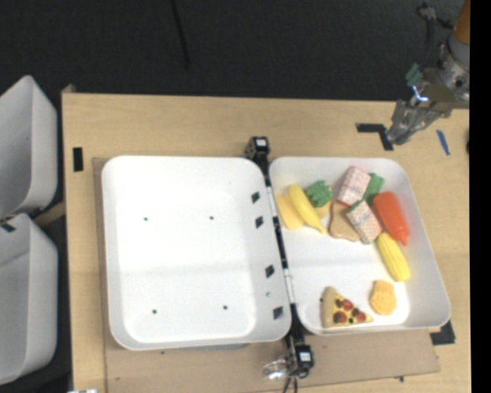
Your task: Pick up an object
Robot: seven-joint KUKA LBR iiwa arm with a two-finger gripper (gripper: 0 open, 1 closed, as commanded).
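While the two white bins sit side by side on a pale wooden bench (180, 125), the gripper (405, 128) hangs above the bench surface just beyond the far right corner of the right bin (425, 301), apart from everything inside it. Nothing sits between its fingers; how wide they stand cannot be told. An orange band on the arm shows above it at the frame's upper right.

All the toy food lies in the right bin. Near its far wall, two yellow bananas (299, 209) lie beside a small green piece (317, 193). Next to them, two pink-and-white blocks (353, 185) sit by a tan bread-like piece (340, 223). An orange carrot (391, 216) lies along the bin's right side, with a yellow corn cob (393, 257) just nearer the camera. Close to the bin's near wall rest a pizza slice (340, 308) and a small orange round piece (383, 297).

The left bin (114, 244) touches the right bin along a shared middle edge.
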